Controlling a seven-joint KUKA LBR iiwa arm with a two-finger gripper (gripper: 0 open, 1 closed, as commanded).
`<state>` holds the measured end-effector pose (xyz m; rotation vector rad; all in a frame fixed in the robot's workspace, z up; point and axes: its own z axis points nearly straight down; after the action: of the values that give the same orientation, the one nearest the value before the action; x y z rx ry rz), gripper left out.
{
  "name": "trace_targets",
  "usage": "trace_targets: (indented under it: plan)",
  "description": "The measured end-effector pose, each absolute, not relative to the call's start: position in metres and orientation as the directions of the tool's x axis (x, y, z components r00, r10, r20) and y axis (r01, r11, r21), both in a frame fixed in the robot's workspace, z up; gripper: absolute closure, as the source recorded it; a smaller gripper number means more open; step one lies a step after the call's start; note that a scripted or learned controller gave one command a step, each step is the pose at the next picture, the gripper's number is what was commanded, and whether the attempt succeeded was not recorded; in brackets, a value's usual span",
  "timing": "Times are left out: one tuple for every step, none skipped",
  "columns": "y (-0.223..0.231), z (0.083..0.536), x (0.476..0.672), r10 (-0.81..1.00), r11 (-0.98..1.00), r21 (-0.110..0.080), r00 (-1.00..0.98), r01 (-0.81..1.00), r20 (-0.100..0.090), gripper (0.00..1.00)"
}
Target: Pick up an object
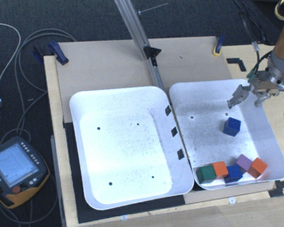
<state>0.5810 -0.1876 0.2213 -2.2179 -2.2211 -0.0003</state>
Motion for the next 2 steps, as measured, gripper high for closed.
trace_targets:
  plan:
    - [-0.176, 0.097, 0.542, 1.0, 0.0, -0.01, 0.0, 1.0, 0.005, 0.0]
    - [-0.171, 0.1, 0.566, 1.0, 0.002, 0.003, -0.002, 1.0, -0.001, 0.0]
